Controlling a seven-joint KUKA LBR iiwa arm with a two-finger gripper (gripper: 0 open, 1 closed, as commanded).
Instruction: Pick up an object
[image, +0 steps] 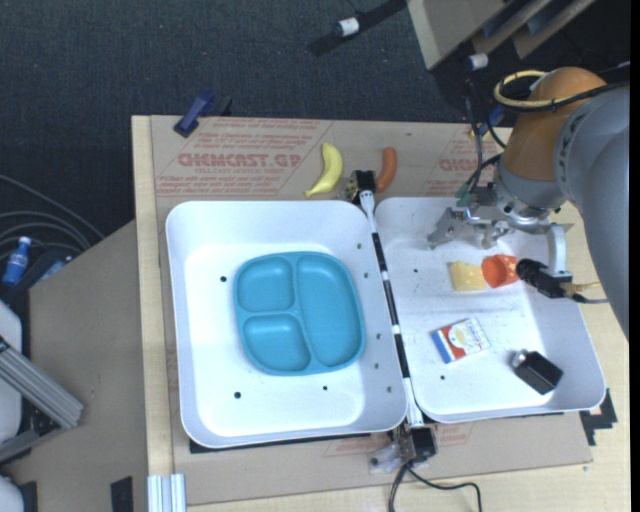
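Observation:
The right bin (570, 395) holds a pale yellow block (464, 276), an orange-red piece (499, 269) touching its right side, a small white card box with red and blue print (460, 340), and a black block (538, 371) near the front right corner. My gripper (468, 234) hangs over the back of this bin, just behind the yellow block and the orange-red piece. Its metal fingers (440, 236) stand spread open with nothing between them. The left bin (200, 400) holds a blue divided plate (298, 312).
Behind the bins, on the cardboard bench top, lie a yellow banana (326, 170) and an orange carrot-like piece (386, 168). A blue item (194, 114) lies at the bench's back left edge. The arm (560, 130) fills the upper right.

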